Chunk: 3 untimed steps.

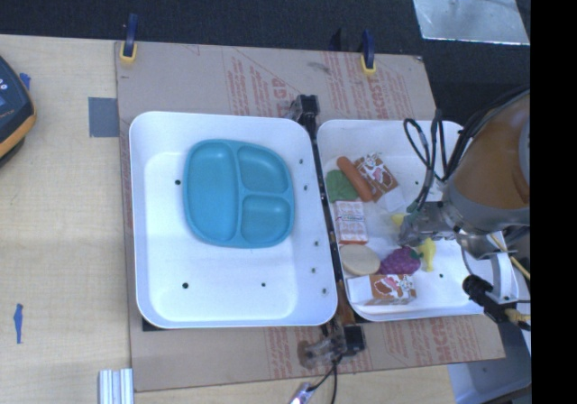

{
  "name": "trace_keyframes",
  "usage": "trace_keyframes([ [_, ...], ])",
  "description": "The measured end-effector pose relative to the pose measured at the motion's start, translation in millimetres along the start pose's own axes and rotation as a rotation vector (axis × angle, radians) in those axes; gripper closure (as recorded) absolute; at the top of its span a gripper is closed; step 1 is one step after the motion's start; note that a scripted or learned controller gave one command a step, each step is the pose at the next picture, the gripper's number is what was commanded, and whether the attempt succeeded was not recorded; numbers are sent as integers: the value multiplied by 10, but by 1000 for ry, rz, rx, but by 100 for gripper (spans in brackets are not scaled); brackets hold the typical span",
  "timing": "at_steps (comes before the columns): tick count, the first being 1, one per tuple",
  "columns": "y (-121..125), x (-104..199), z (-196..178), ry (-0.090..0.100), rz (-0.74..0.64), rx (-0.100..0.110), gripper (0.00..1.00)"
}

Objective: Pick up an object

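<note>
Gripper low in the right bin, lower right of frame; can't tell its state. Grapes lie just below-left of it: light, lumpy, likely hard plastic, slippery. I'd pinch across the cluster's narrow middle.

A purple grape bunch lies in the right bin, just below and beside the jaws, touching a small yellow piece. Left of the jaws lie an orange hot dog on a green leaf, printed packets, a beige round and another packet.
</note>
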<state>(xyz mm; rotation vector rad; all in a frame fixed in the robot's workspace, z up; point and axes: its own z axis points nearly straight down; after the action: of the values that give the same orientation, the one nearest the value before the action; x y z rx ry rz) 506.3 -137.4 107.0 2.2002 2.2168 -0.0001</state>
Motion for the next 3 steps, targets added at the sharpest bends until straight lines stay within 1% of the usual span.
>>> trace_keyframes([
  [1, -1, 1, 1, 0, 0, 0, 0],
  [2, 1190, 452, 161, 14, 4, 15, 0],
  [3, 1464, 427, 187, 16, 1, 34, 0],
])
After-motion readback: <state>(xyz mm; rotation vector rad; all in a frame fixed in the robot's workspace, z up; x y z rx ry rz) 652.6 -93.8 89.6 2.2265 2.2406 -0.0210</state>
